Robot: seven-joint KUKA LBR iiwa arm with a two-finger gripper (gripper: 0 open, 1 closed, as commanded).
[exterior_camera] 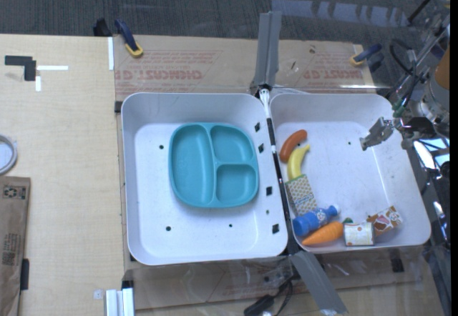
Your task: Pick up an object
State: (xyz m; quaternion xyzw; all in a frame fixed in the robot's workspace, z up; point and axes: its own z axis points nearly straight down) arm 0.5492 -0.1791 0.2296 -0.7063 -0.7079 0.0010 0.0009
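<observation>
I see the gripper (378, 132) hanging over the right bin (358, 113), near its far right corner, with nothing between its fingers; how wide they stand I cannot tell from this slant. The arm (433, 96) behind it comes in from the right edge. All the loose objects lie left of and below the gripper as I look down. Nearest to it, off to its left, are an orange sausage-shaped toy (293, 144) and a yellow banana (298, 161) just beside it, both close to the divider between the bins. Below those sits a patterned packet (302, 194), tilted, and further toward the near wall a blue toy (313, 220) lies touching an orange carrot (323, 233). Just right of the carrot is a small white box (358, 234), and beside that a brown and white toy (385, 221), which lies almost straight below the gripper, against the near wall. None of these is touched by the gripper; all are well apart from it. Far to the gripper's left, in the left bin (143, 186), rests a teal divided plate (214, 164) with three compartments. Both bins sit on the table (57, 129), where a roll of tape (6, 156) lies at the far left edge.
</observation>
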